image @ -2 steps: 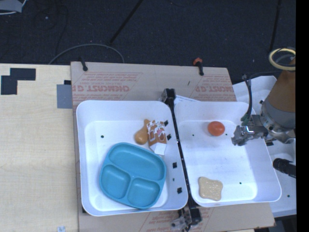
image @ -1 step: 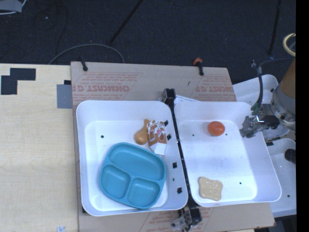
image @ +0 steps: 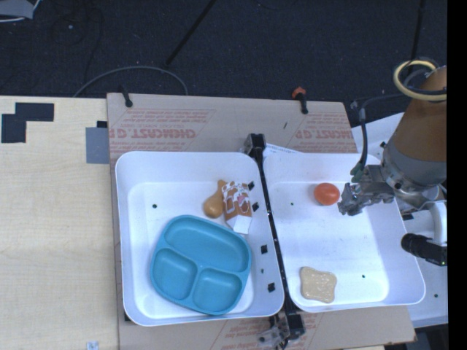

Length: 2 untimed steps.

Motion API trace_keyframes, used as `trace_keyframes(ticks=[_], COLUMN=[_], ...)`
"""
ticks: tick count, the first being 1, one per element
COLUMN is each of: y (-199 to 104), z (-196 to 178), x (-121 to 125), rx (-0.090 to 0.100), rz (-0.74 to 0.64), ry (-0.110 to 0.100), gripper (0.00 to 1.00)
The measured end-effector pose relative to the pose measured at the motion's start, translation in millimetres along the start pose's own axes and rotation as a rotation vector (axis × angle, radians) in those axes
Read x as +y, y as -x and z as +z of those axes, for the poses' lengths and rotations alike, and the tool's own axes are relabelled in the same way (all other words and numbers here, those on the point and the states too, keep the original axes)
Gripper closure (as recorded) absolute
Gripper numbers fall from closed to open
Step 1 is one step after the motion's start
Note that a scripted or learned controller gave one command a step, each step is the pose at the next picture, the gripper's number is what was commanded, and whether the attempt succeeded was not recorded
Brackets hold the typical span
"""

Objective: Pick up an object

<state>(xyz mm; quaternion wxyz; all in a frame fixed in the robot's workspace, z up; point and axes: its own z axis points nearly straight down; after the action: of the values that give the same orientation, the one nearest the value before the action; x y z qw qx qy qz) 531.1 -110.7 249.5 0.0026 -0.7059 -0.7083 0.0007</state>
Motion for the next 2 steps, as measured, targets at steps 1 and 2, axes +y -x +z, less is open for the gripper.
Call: trace_keyframes(ticks=[1,2], y=[-48.2,-98.9], z=[-3.6,13.7], x=[-6.3,-5.9], rx=[-0.001,0.000], rz=[-0.001,-0.001], ry=[0.001,-0.001], gripper=[1.00,1.00])
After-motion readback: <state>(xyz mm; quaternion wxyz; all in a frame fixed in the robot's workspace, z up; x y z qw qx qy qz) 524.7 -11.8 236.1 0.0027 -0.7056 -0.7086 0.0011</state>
